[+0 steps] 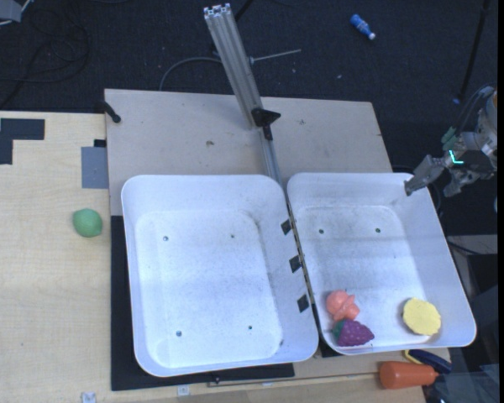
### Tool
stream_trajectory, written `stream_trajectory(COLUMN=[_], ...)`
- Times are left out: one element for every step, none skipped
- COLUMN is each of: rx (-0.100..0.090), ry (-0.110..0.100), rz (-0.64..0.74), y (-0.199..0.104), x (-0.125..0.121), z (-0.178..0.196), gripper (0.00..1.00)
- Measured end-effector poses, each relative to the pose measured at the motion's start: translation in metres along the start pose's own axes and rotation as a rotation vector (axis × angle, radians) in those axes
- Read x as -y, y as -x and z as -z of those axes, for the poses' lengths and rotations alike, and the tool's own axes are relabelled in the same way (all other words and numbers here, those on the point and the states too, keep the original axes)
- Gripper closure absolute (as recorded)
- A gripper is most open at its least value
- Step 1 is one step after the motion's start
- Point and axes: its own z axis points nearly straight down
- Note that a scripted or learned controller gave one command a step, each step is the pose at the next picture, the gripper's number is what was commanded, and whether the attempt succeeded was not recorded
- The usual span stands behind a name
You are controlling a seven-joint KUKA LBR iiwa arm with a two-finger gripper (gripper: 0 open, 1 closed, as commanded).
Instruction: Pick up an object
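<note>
The right bin (420, 217) holds three small objects near its front edge: an orange-pink piece (343, 304), a purple piece (354, 333) just below it, and a round yellow piece (422, 316) at the front right. My gripper (438, 180) hangs over the bin's far right corner, well behind these objects. Its two dark fingers stand open and spread, with nothing between them.
The left bin (151, 225) sits beside the right one, with small black clips along the shared wall. A green ball (87, 222) lies on the wooden bench to the left. An orange object (407, 374) lies outside the right bin's front edge. A metal post (239, 65) slants up behind the bins.
</note>
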Motion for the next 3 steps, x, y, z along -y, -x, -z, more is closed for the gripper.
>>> stream_trajectory(rx=[0.0, -0.001, -0.001], ry=[0.0, -0.005, -0.005], rz=[0.0, 0.0, 0.001], y=[0.0, 0.004, 0.0], x=[0.0, -0.006, -0.007], z=[0.0, -0.059, -0.122], gripper=[0.0, 0.0, 0.0])
